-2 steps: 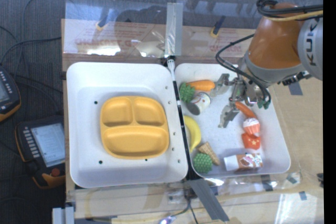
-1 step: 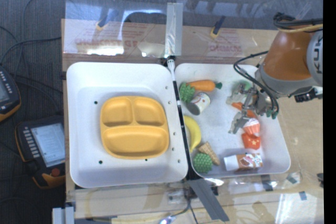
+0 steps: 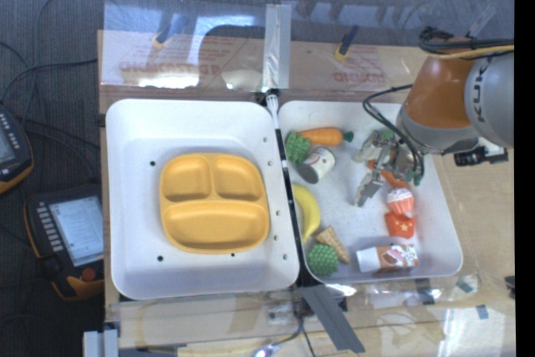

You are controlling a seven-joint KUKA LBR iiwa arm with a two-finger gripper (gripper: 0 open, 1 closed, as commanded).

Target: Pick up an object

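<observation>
1. I am looking down at two white bins. The left bin is holding a yellow plate.
2. The right bin is holding the toys: a carrot, a banana, a cupcake and more.
3. My gripper is hanging over the right bin. Its fingers look spread apart, with nothing between them.
4. The cupcake is sitting just beside the gripper, on the near side and a bit to the right. It is the closest toy, so I think I am going for that one.
</observation>
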